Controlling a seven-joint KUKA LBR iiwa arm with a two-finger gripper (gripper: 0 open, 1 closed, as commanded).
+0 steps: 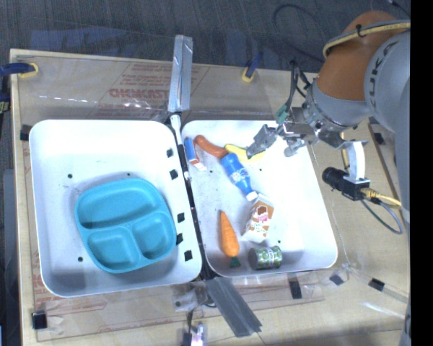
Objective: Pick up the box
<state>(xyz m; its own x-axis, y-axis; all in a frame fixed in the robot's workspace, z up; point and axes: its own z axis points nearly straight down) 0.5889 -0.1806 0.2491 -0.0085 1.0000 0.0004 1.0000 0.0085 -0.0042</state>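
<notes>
A small white and brown carton-like box (pixel 260 220) lies in the right bin (pixel 310 215), right of its middle. A flat red and white box (pixel 190 154) leans against that bin's left wall. My gripper (pixel 277 144) hovers over the back part of the right bin, up and to the right of the carton. It is open, with one finger (pixel 259 143) near a yellow banana-like item (pixel 237 151) and the other finger (pixel 295 146) to its right. Nothing sits between the fingers.
The right bin also holds an orange sausage (pixel 208 148), a blue bottle (pixel 237 173), a carrot (pixel 229 235) and a green can (pixel 265 257). A blue divided tray (pixel 126 224) lies in the left bin (pixel 50 164). A metal divider (pixel 180 74) runs between the bins.
</notes>
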